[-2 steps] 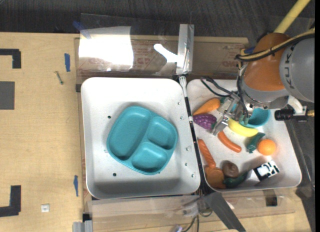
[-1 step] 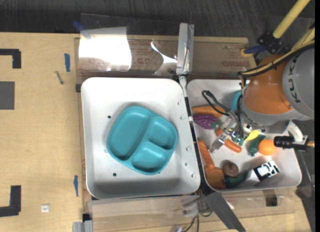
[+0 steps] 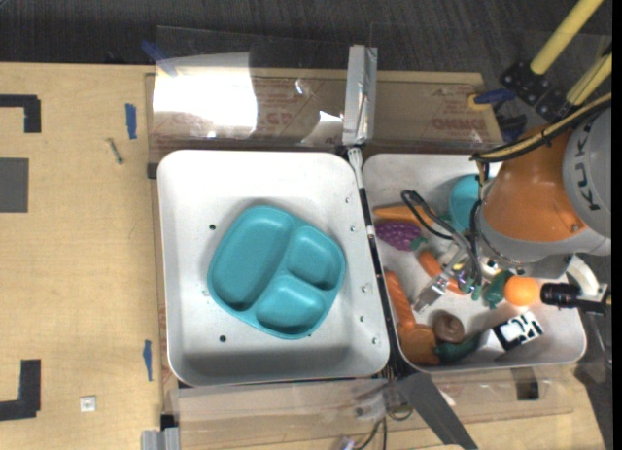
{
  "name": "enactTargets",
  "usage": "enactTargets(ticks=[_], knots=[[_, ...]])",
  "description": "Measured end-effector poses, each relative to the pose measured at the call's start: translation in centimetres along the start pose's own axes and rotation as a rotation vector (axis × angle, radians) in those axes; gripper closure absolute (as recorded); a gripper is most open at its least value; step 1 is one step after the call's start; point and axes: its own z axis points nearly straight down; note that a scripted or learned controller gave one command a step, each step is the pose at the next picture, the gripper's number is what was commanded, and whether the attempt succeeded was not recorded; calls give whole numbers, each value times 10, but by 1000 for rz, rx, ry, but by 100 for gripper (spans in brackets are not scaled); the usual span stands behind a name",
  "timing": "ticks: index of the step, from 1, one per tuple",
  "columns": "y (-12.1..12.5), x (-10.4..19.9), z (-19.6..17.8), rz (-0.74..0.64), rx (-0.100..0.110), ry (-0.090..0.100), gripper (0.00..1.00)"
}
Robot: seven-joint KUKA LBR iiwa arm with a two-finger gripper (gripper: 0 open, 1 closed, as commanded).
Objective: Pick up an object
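Arm (image 3: pixel 530 200) over right bin (image 3: pixel 573 346). Gripper (image 3: pixel 455 278) low among clutter near bin middle; grip state cannot tell. Carrot (image 3: pixel 397 294) just left of gripper, orange ball (image 3: pixel 522 290) right, brown ball (image 3: pixel 448 326) below, purple toy (image 3: pixel 397 234) upper left. Teal tray (image 3: pixel 277 268) in left bin (image 3: pixel 185 195).

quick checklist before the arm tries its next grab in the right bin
1. Hand over the right bin: ok.
2. Something held in the hand: cannot tell, wrist and cables cover it.
3. Targets in reach: ok, orange ball, purple piece and brown round piece lie nearby.
4. Targets spaced apart: not ok, items crowd together.
5. Teal divided plate sits alone in the left bin: ok.
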Motion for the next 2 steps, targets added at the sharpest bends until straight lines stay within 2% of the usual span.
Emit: enactTargets(ticks=[1, 2], knots=[[4, 2, 0, 95, 0, 0, 0], [7, 0, -12, 93, -6, -9, 100]])
